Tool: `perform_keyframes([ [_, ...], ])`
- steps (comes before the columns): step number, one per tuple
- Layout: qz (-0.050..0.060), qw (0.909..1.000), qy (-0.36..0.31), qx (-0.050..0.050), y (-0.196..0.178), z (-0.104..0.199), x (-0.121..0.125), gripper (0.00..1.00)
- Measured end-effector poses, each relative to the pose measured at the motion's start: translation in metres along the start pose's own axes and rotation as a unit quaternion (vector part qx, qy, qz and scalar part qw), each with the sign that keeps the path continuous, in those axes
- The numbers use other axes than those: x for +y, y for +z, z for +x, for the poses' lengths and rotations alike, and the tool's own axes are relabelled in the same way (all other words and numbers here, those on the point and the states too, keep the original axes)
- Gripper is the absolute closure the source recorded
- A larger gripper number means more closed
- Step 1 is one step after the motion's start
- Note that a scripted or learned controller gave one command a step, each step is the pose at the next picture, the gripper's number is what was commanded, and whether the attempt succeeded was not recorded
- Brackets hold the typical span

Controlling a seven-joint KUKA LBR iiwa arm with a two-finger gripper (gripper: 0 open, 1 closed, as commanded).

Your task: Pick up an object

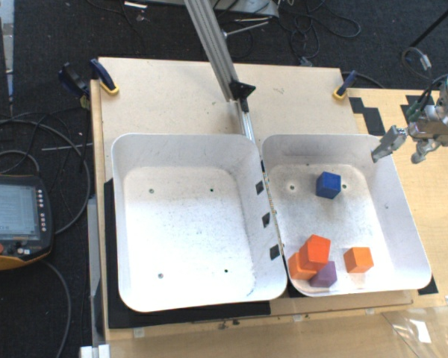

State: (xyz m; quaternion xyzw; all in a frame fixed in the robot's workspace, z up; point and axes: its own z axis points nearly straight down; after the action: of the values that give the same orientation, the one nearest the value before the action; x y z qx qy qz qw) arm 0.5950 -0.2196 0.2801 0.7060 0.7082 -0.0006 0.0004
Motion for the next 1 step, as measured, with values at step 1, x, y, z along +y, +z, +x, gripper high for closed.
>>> perform_keyframes([
  [1,0.003,1.0000,0.000,0.002,0.1458,0.0148,0.0331,0.00],
])
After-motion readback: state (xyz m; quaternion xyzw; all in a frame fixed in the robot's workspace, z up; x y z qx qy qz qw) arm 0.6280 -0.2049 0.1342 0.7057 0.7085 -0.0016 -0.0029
